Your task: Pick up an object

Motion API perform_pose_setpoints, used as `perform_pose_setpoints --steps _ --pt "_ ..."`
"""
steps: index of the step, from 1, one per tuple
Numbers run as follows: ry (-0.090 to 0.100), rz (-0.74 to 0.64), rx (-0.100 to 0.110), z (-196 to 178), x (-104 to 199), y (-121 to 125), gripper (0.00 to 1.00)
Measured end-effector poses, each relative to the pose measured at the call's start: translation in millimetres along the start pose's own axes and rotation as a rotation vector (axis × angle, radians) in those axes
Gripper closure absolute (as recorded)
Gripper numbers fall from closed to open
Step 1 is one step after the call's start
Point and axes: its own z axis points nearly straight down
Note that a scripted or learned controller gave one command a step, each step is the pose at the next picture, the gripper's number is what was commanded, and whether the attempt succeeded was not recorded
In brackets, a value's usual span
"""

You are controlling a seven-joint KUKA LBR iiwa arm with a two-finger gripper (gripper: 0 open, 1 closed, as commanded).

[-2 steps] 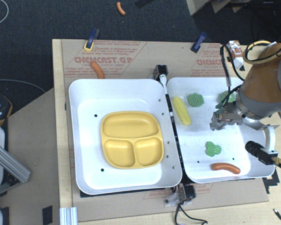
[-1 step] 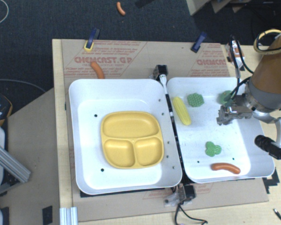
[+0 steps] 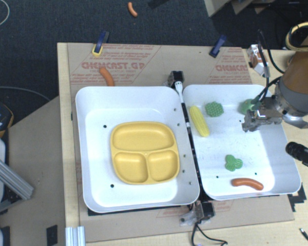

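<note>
The right bin (image 3: 277, 158) holds several toy foods. A yellow corn cob (image 3: 199, 120) lies near its left wall, with a green leafy piece (image 3: 213, 108) just to its right. A second green piece (image 3: 233, 163) sits lower in the bin, and an orange sausage (image 3: 247, 183) lies by the front rim. My gripper (image 3: 252, 122) hangs low over the bin's upper right part. A third green piece (image 3: 246, 106) lies right against the gripper's upper left side, partly hidden by it. I cannot see whether they touch.
The left bin (image 3: 92, 137) holds a yellow divided plate (image 3: 143, 151). An orange sausage (image 3: 107, 76) lies on the bench behind the left bin, and another (image 3: 132, 8) on the dark floor. Blue clamps (image 3: 99, 43) grip the bench's far edge. A black part (image 3: 300, 153) juts in at the right.
</note>
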Motion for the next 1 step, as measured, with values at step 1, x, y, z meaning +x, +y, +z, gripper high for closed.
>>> perform_pose_setpoints --steps 1 --pt "0.004 -0.004 0.008 11.6 53.9 1.0 1.00"
